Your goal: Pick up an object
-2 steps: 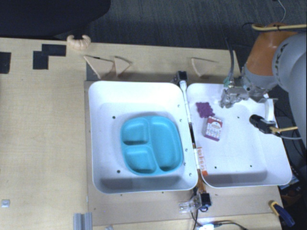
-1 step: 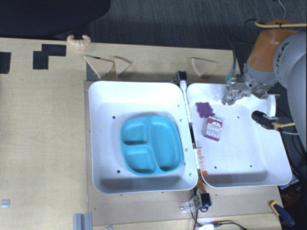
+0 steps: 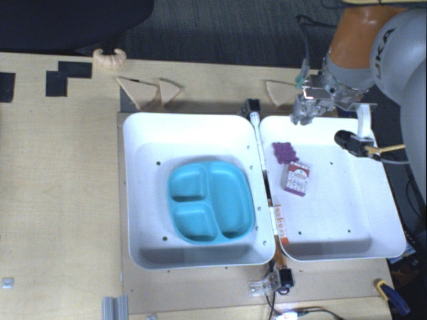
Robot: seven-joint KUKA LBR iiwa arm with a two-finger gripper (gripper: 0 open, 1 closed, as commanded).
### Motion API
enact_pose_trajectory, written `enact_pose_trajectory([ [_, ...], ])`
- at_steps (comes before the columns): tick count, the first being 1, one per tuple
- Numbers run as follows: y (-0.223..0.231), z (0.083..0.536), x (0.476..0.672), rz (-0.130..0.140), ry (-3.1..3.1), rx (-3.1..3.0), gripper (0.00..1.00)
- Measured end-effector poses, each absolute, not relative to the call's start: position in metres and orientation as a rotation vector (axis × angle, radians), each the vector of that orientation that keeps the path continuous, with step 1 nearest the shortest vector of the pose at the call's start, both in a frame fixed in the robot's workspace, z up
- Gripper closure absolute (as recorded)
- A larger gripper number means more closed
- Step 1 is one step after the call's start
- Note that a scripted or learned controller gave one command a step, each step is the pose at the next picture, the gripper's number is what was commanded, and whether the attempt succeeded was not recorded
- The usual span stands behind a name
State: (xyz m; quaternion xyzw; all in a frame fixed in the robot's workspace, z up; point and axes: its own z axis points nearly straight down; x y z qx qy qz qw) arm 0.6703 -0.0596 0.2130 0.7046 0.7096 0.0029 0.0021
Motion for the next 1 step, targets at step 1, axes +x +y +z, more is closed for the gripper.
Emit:
enact_pose_trajectory([
  [1, -0.0608, 0.2115, 0.6694, 0.005, 2.226, 2.214, 0.0],
])
